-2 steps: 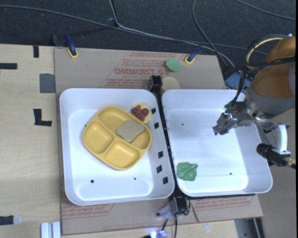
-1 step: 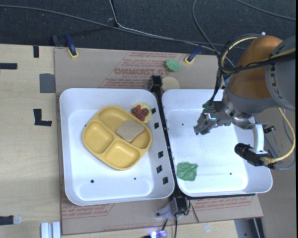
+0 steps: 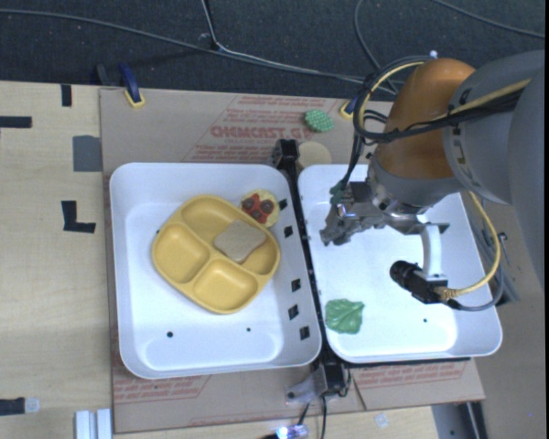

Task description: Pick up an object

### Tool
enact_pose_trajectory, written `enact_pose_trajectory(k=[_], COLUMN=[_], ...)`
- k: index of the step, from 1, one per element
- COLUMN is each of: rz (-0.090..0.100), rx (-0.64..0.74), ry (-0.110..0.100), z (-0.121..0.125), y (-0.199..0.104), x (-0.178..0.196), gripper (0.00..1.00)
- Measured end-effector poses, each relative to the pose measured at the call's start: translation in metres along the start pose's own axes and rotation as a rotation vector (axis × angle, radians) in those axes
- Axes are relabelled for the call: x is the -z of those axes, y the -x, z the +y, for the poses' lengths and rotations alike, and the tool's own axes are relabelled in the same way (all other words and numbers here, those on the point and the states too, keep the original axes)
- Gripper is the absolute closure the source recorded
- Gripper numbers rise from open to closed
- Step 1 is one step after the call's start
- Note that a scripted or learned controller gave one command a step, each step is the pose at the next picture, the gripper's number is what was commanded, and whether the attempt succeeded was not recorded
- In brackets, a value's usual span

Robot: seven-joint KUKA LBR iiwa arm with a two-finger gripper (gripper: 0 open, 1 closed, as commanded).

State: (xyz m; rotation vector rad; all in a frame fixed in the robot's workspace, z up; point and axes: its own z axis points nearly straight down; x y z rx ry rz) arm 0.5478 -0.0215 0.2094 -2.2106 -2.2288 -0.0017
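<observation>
The pincer (image 3: 337,230) hangs over the right bin (image 3: 467,337), its state impossible to tell, well apart from the green leaf-shaped object (image 3: 344,315) near that bin's front left corner, so a straight descent would likely close on bare floor.

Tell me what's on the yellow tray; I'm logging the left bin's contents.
On the yellow tray a tan, bread-like slice lies across its middle dividers. At its far-right corner sits a small red-and-dark piece. The slice covers the tray beneath it, so anything there is hidden.
</observation>
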Motion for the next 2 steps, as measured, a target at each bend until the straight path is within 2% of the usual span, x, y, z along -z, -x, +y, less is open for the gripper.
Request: enact_pose_trajectory(k=[2], rz=[-0.001], rx=[-0.001], ry=[-0.001], z=[-0.016], y=[-0.112], x=[-0.001], gripper=[1.0])
